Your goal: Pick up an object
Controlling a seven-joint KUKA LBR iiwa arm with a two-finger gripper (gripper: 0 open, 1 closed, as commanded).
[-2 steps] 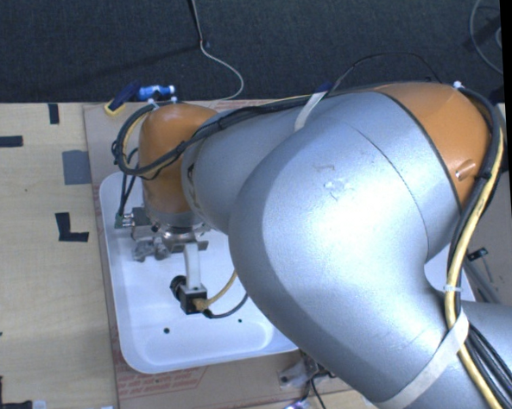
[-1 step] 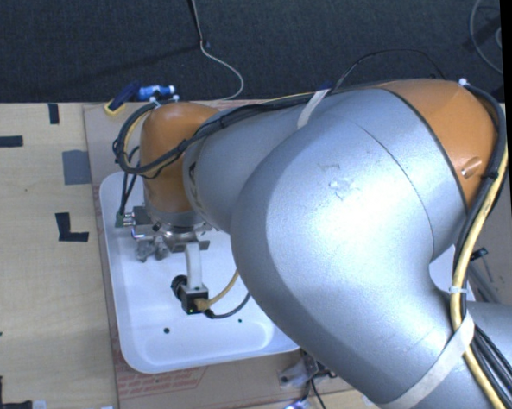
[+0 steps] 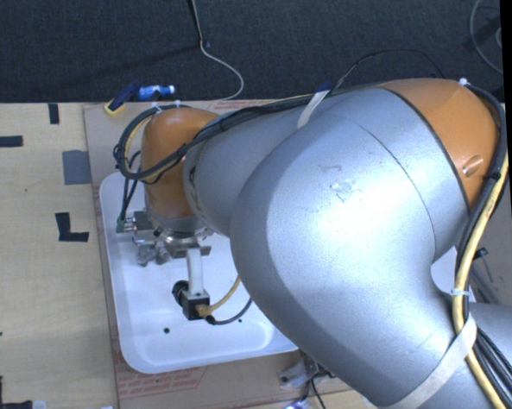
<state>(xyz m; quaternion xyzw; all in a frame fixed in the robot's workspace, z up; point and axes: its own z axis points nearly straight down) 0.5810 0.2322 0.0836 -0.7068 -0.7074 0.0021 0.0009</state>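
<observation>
My gripper (image 3: 161, 247) hangs low over the far left part of a shallow white bin (image 3: 142, 314), under the orange wrist band (image 3: 171, 161). Its metal body sits close to the bin's left wall. The arm's bulk hides the bin's right side and whatever lies there. Two tiny dark specks (image 3: 166, 329) mark the bin floor near the front; I cannot tell whether they are objects.
The grey arm (image 3: 354, 254) covers the middle and right of the view. To the left lies the pale wooden bench (image 3: 36, 282) with black tape marks (image 3: 67, 228). A small blue and yellow item (image 3: 141, 94) rests at the bench's far edge.
</observation>
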